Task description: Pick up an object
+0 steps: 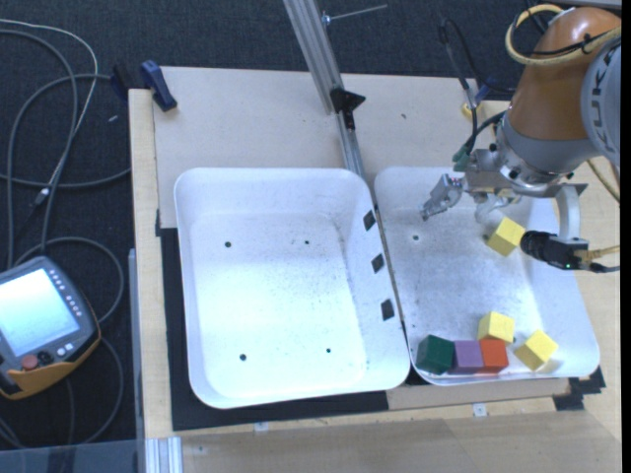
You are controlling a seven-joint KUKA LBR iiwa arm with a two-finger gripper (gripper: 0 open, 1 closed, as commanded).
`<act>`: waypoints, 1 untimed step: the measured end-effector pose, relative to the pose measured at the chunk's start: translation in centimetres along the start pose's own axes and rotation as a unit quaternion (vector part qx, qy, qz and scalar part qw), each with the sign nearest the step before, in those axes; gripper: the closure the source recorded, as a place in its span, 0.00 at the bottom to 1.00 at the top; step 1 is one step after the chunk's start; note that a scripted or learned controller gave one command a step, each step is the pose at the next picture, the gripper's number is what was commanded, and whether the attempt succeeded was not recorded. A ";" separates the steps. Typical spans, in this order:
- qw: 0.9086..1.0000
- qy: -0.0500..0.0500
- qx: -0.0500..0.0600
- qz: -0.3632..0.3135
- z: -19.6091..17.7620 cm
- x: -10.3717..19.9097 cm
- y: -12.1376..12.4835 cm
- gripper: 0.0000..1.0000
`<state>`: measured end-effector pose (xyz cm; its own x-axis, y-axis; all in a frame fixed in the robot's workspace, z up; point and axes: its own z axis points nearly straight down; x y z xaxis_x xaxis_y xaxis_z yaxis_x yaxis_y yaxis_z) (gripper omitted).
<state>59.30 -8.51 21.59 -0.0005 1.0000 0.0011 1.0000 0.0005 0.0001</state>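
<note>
1. Five blocks are lying along the near rim of the right bin (582, 308): a green block (435, 353), a purple block (467, 355) and a red block (493, 355) are sitting in a touching row. A corner yellow block (538, 349) is sitting just beside the red block, toward the bin's near right corner.
2. A rear yellow block (496, 326) is resting just behind the red block, toward the middle of the right bin and touching or nearly touching it.
3. A lone yellow block (507, 236) is showing farther in, over the far half of the right bin and well apart from the near-rim group. Whether it is resting on the bin floor or is lifted cannot be told.
4. The gripper (461, 201) is hanging over the far part of the right bin, just beyond the lone yellow block. Jaw state: cannot be told, as the wrist is hiding it. No block is visibly being held.
5. The arm (557, 77) is reaching in across the right bin's far right corner.
6. The left bin (187, 190) is standing against the right bin's left wall.
7. Step in hand, as a judgement: the approach or grasp attempt is under way, with the lone yellow block as the likely target. The pick is not confirmed.
8. Next move, as a judgement: it is calling for the jaws to be centred over the lone yellow block, lowered around it, closed and raised, with the hold then being checked.
</note>
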 end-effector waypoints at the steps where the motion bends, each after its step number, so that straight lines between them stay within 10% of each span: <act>1: 1.000 -0.003 -0.006 0.001 -8.7 -6.3 5.2 0.00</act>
<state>64.51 -14.78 30.29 0.0023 1.0000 -0.0056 0.9999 -0.0023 0.0122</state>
